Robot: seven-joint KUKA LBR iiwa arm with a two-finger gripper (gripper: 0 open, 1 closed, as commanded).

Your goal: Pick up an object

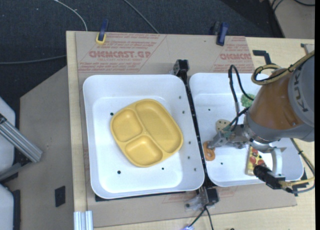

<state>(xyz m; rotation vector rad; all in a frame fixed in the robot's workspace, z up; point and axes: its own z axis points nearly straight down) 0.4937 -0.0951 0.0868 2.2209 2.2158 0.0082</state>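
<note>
Small orange piece under tool

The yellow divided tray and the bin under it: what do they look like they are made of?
The yellow divided tray looks like moulded plastic with a smooth satin finish: rounded compartment walls, soft highlights, uniform colour. The left white bin also looks like thin formed plastic, glossier, with rounded corners and a raised rim, though coated metal can't be excluded.

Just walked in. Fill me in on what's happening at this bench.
A grey KUKA arm with an orange band reaches in from the right over the right bin, trying to pick something up. Its end effector is low near that bin's left wall, next to a small orange-brown object; a grasp cannot be confirmed. A colourful packet lies under the arm. The left bin holds a yellow divided plate, untouched.
</note>
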